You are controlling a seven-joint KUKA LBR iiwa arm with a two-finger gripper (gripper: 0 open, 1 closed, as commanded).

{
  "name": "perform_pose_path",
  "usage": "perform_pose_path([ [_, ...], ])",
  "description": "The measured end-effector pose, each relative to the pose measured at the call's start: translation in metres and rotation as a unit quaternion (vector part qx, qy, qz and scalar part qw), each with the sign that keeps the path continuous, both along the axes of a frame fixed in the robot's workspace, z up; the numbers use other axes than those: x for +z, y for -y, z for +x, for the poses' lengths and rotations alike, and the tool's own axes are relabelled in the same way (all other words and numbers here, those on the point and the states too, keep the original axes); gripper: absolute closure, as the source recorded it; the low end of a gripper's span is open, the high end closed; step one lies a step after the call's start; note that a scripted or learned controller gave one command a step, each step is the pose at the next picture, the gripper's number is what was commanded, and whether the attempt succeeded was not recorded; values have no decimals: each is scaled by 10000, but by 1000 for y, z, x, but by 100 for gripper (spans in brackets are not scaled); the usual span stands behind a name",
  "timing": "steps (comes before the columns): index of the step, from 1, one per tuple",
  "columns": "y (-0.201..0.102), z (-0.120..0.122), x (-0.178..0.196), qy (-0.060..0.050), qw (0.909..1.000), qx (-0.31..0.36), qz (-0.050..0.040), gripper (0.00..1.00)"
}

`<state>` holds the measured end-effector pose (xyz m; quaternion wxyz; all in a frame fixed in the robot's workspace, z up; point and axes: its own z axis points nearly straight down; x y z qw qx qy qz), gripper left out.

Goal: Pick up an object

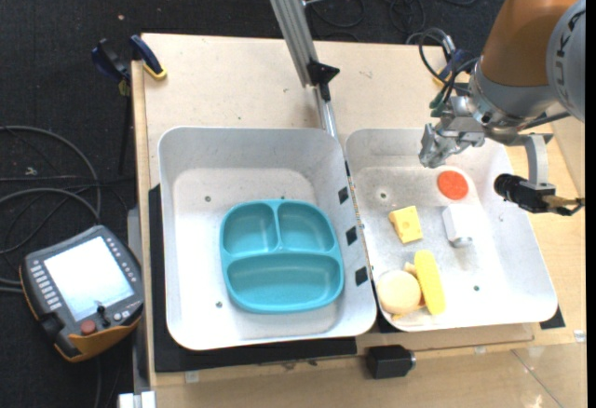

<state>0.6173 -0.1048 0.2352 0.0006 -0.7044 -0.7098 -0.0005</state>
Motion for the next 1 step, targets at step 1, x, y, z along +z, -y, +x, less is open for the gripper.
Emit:
perform_pose_path([
  [1, -41, -28, 2, -10, 10000, -2, 2, 100],
])
